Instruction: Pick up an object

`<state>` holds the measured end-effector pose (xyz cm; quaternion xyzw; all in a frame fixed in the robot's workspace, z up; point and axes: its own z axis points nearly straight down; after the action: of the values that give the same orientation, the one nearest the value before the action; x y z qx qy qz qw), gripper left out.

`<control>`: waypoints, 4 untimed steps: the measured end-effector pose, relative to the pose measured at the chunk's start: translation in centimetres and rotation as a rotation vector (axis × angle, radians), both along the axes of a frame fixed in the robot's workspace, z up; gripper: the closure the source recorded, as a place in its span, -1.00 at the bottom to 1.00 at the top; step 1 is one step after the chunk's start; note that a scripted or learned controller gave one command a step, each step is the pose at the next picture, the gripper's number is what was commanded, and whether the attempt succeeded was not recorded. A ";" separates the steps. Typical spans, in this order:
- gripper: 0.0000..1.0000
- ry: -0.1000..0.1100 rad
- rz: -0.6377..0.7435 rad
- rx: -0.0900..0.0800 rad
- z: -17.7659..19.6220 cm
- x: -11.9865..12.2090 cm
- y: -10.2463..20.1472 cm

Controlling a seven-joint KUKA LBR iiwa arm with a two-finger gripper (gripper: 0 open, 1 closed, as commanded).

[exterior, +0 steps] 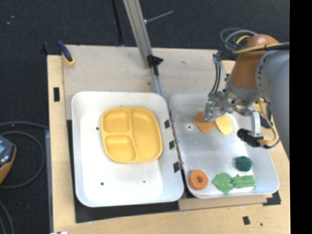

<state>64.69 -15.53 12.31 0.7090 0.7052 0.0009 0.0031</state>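
My gripper (213, 114) hangs over the back of the right bin (195, 150), its tip right at an orange-brown flat piece (204, 125) and a pale yellow piece (224, 125). Nothing shows between the fingers. Toward the bin's front lie an orange ring (198, 179), a light green toy (233, 182) and a dark green lump (243, 163). The grey arm with its orange band (251, 65) comes in from the right.
The left bin (87, 179) holds a yellow divided plate (131, 133). A metal pole (139, 28) slants up from the bench behind the bins. A black clip (249, 137) on the arm's cabling hangs over the right bin's right side.
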 end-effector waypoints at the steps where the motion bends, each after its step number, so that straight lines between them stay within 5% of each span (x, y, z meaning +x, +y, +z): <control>1: 1.00 -0.002 0.006 0.001 6.5 0.2 0.0; 3: 1.00 0.001 0.005 0.002 15.0 -0.6 -0.5; 4: 1.00 0.006 0.010 0.003 13.5 -2.0 4.4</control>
<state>62.67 -11.16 25.77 0.7053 0.7089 -0.0002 -0.0001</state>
